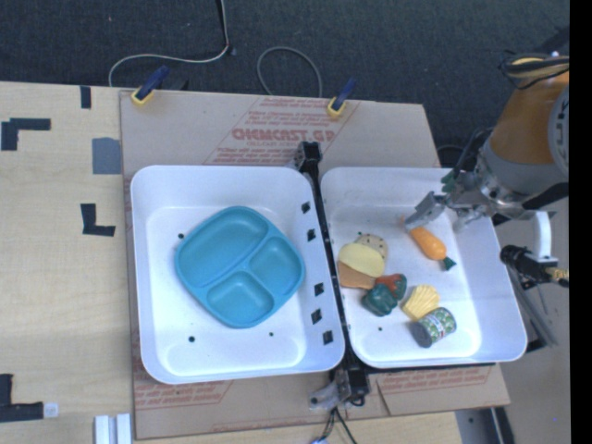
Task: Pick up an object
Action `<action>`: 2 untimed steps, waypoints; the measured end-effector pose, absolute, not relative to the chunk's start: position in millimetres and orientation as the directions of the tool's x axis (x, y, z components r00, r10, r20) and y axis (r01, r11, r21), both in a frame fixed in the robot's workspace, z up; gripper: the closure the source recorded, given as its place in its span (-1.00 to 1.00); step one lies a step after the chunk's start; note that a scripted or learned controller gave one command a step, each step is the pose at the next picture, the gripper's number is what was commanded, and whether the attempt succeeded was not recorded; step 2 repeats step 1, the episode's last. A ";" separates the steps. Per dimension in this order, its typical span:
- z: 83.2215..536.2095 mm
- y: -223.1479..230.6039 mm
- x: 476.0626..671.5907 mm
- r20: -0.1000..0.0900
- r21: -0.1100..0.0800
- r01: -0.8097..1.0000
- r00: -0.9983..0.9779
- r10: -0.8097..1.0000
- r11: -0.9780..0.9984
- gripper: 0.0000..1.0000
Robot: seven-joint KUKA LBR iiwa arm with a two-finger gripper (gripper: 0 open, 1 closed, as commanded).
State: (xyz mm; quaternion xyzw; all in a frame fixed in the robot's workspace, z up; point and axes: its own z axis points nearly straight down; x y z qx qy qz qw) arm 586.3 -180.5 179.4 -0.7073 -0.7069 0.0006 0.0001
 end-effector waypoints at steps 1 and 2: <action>80.5 -202.3 612.4 -0.004 0.003 1.000 -0.001 1.000 0.001 -1.00; 80.5 -202.3 612.4 -0.004 0.003 1.000 -0.001 1.000 0.001 -1.00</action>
